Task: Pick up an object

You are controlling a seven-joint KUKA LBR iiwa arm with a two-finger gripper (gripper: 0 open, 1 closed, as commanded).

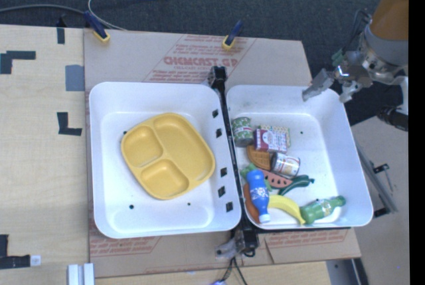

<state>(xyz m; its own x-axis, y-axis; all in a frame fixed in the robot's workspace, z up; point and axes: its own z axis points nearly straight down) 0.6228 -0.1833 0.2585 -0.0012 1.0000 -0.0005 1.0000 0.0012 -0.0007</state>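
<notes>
End effector (330, 82), fingers spread and empty, hovers well apart from banana (287, 206).

Bright, even light from above — soft shadows under the bin (106, 144) rims, faint glare on white plastic, slightly soft focus throughout.

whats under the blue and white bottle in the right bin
The blue and white bottle lies tilted over an orange item and touches the banana. How far the orange item runs beneath it is covered.
</notes>
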